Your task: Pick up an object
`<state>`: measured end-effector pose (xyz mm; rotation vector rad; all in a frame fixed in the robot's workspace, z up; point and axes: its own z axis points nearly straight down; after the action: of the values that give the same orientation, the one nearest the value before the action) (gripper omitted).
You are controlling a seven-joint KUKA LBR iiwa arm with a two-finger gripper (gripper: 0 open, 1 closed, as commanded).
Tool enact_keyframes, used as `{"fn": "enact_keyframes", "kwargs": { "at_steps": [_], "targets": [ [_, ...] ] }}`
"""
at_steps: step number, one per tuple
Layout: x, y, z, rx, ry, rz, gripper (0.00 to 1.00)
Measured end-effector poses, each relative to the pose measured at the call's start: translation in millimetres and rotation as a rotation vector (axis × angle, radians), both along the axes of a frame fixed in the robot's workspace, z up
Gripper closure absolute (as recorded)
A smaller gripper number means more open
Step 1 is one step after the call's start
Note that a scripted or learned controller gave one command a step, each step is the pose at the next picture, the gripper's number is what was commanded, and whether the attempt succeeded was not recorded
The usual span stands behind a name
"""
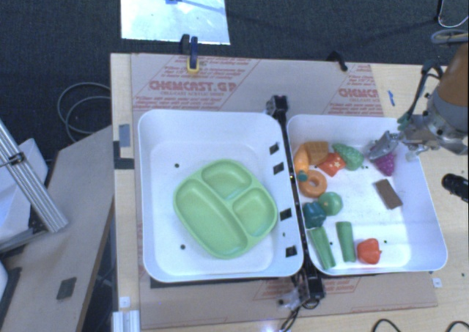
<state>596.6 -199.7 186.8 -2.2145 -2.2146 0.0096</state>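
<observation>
— Where was the gripper (pixel 382 149)?
— Over the right bin (pixel 425 198), its spread impossible to tell, just above a purple piece (pixel 385 164).
— And around it?
— A brown block (pixel 388 193) below; a green divided plate (pixel 225 208) in the left bin (pixel 157 140).

Position: one fixed camera, set high over the surface (pixel 242 74).
Facing: downward at a slant, far edge at the top.
Range: far enough to frame the left bin (pixel 157 176) and right bin (pixel 429 206) whole, plus dark floor (pixel 308 1) beyond.
Arm side: arm (pixel 451 96) enters from the right.
</observation>
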Motion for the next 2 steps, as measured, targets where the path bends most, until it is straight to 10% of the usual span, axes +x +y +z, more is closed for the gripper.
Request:
{"fn": "enact_keyframes", "kwargs": {
  "at_steps": [2],
  "targets": [
    [5.3, -1.4, -54.5, -0.002, -0.009, 0.002, 0.0]
  ]
}}
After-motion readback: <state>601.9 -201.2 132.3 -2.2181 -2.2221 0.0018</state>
